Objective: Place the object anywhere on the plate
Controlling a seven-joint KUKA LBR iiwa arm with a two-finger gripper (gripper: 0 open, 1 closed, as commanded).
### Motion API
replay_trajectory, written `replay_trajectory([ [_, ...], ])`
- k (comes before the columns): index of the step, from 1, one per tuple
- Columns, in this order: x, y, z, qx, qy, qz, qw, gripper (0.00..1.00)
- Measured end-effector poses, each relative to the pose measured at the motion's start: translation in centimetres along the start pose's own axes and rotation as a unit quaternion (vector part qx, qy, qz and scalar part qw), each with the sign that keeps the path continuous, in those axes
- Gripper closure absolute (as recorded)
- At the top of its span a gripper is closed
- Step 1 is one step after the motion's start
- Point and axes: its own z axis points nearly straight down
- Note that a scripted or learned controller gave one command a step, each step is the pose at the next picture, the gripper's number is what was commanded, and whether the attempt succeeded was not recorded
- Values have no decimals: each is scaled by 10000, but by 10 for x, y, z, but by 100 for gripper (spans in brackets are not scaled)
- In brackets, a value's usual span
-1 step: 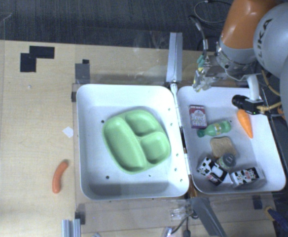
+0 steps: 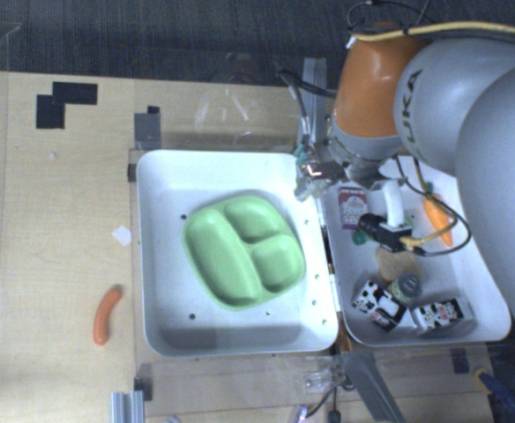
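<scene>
A green plate [image 2: 244,252] with three compartments lies in the left white bin [image 2: 160,324], and nothing rests on it. My gripper [image 2: 353,176] hangs below the orange wrist band over the far left corner of the right bin [image 2: 482,324], just right of the wall between the bins. The wrist hides most of it. A small red-and-white packet [image 2: 352,208] lies right under it. Nearer the front of that bin are a tan lump [image 2: 390,259], a grey round piece [image 2: 407,285] and two black-and-white patterned toys [image 2: 376,303] [image 2: 436,314]. An orange carrot-like piece [image 2: 439,219] lies beside the arm.
An orange sausage-shaped toy [image 2: 107,315] lies on the wooden bench left of the bins. Black marker blocks [image 2: 63,102] sit on the bench at the far left. The big grey arm covers the right bin's right side.
</scene>
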Motion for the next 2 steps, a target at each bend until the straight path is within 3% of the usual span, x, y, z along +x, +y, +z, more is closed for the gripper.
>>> replay_trajectory([
  [1,-19,15,-148,-38,-16,-1207,9927,100],
  [2,9,-5,-67,-10,-5,-1257,9921,100],
])
